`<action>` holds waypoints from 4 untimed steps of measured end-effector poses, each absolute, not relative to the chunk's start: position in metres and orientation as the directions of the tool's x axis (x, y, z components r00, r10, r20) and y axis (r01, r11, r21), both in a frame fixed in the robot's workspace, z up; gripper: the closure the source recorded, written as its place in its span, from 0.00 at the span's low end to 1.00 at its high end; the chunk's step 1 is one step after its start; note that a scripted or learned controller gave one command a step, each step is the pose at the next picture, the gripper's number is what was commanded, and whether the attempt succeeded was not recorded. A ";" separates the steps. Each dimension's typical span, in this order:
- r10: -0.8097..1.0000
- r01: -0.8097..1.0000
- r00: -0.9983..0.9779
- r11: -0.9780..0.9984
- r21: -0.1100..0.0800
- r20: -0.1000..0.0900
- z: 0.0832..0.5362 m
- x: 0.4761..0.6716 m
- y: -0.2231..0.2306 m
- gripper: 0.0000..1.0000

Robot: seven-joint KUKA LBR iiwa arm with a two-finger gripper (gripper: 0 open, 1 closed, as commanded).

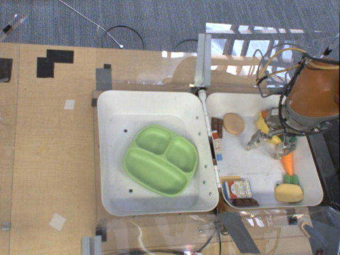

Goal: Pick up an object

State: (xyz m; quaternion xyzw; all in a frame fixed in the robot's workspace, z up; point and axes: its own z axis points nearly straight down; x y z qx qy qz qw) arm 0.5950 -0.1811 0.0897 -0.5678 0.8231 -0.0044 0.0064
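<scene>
Hanging over the right bin (319, 187) near its 2 o'clock corner: gripper (270, 140), metal fingers splayed apart, nothing pinched between them. Yellow banana-like piece (262, 124) just at 11 o'clock of the gripper, partly hidden by the wrist hardware; contact cannot be told. Orange carrot (287, 164), tapered and smooth, at 5 o'clock of the gripper, near but apart. Round tan disc (233, 124), matte, biscuit-like, at 9 to 10 o'clock of the gripper, well apart. Yellow rounded block (289, 192), soft-looking, like a lemon or sponge, further down at 5 o'clock, close to the bin's lower rim. Small printed carton (237, 187), flat and rectangular with red and white graphics, at 7 o'clock, with a dark brown bar (244, 201) just below it. Dark brown and red slim pieces (216, 135) along the bin's 9 o'clock wall. Left bin (106, 158): glossy green divided plate (161, 160), three compartments, rounded outline, slightly tilted. Both bins white plastic, shallow, touching side by side on a light wooden bench (48, 158).
</scene>
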 end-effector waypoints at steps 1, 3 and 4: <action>-0.931 -0.930 -0.366 0.366 -0.012 -0.010 0.090 0.556 -0.200 0.00; -1.000 -1.000 -0.004 0.004 -0.017 0.003 0.091 0.493 -0.205 1.00; -0.900 -0.900 0.436 -0.436 -0.010 0.006 0.090 0.545 -0.205 1.00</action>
